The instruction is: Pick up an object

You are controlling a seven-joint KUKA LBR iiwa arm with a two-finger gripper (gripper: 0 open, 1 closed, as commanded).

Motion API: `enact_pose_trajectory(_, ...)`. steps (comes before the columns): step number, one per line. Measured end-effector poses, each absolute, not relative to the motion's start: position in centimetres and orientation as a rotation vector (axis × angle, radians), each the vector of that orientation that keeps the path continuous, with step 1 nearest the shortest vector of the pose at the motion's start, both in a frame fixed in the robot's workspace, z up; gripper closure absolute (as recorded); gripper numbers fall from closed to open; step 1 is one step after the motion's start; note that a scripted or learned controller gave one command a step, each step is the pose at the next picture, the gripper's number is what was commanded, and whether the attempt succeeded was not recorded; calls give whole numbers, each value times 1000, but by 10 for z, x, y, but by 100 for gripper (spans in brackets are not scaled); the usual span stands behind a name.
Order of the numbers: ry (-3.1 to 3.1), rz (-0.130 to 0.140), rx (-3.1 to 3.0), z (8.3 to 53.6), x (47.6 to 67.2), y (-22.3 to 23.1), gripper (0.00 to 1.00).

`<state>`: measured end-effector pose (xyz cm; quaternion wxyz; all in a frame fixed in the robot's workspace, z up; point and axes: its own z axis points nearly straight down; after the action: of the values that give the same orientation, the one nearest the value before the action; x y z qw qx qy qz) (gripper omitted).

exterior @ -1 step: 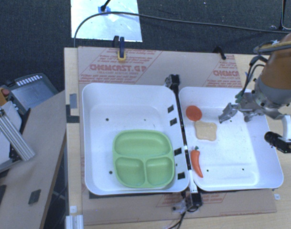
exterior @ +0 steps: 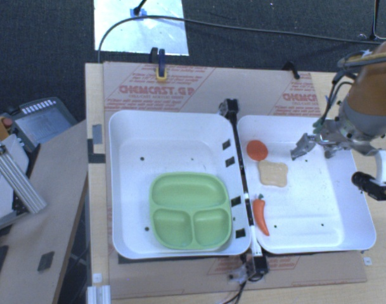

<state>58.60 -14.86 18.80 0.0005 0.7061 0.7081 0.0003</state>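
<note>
In the right bin point(exterior: 345, 233) lie three things: a round red-orange tomato-like piece point(exterior: 257, 149) near the far left corner, a pale beige flat slice point(exterior: 273, 173) just below it, and an orange carrot point(exterior: 260, 215) with a green top against the bin's left wall. My gripper point(exterior: 302, 148) hangs over the right bin's far part, to the right of the red piece and apart from it, with nothing between its fingers. The grey arm with its orange band point(exterior: 370, 87) comes in from the right.
The left bin point(exterior: 129, 138) holds a green three-compartment plate point(exterior: 191, 210) at its near middle. A black clip rail point(exterior: 238, 170) divides the two bins. The right half of the right bin is bare white floor. Cardboard lies under both bins.
</note>
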Motion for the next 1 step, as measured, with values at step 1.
enact_pose_trajectory(1, 2224, -2, 2221, 146, 583, -148, 0)
